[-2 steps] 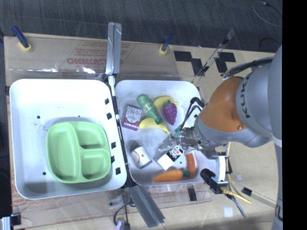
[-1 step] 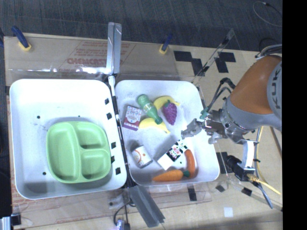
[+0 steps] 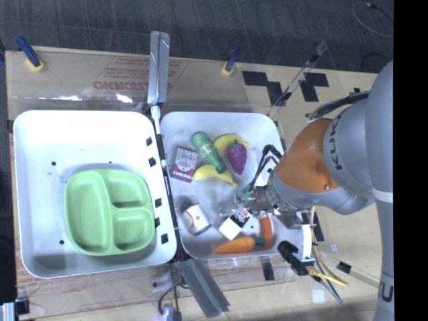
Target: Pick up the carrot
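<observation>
The grey arm (image 3: 364, 152) with its orange band (image 3: 304, 166) rises closest to the lens, reaching in from the right over the right bin (image 3: 200, 122). Its tool (image 3: 244, 202) hangs low over that bin's front right part; whether it is open or closed I cannot tell, since the wrist hides it. The carrot (image 3: 235, 247) lies flat along the bin's near wall, just in front of the tool and apart from it. A second orange piece (image 3: 267, 229), possibly another carrot, stands just beside it to the right. Near them sit a small white block (image 3: 229, 229) and a white cup (image 3: 195, 219). Farther back lie a green bottle (image 3: 207, 151), a purple bunch of grapes (image 3: 237, 158), a banana (image 3: 212, 173) and a small red carton (image 3: 185, 164). In the left bin (image 3: 33, 146) rests a green tray (image 3: 110, 211) with 3 compartments.
</observation>
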### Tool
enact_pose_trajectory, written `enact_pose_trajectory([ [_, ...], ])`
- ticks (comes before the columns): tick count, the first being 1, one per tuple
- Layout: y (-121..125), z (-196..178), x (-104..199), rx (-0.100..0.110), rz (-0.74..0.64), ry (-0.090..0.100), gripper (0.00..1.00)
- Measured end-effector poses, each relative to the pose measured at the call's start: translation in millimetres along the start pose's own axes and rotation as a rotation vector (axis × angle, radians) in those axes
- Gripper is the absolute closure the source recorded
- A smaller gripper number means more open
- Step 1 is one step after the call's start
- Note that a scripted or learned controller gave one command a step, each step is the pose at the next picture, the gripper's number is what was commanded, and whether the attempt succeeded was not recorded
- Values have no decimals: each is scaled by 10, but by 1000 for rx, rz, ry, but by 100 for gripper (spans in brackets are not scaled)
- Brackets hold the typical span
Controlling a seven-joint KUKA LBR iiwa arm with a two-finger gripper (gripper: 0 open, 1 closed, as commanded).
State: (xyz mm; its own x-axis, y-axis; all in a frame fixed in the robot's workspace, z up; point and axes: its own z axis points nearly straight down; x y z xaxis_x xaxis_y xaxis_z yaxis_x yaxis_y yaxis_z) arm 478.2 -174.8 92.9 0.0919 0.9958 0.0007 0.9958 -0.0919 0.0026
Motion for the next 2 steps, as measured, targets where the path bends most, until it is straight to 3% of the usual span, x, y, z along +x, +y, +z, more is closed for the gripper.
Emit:
enact_pose_trajectory([
  [1, 53, -33, -7, -13, -385, -1, 0],
  [2, -69, 10, 504, 3, -487, -8, 0],
])
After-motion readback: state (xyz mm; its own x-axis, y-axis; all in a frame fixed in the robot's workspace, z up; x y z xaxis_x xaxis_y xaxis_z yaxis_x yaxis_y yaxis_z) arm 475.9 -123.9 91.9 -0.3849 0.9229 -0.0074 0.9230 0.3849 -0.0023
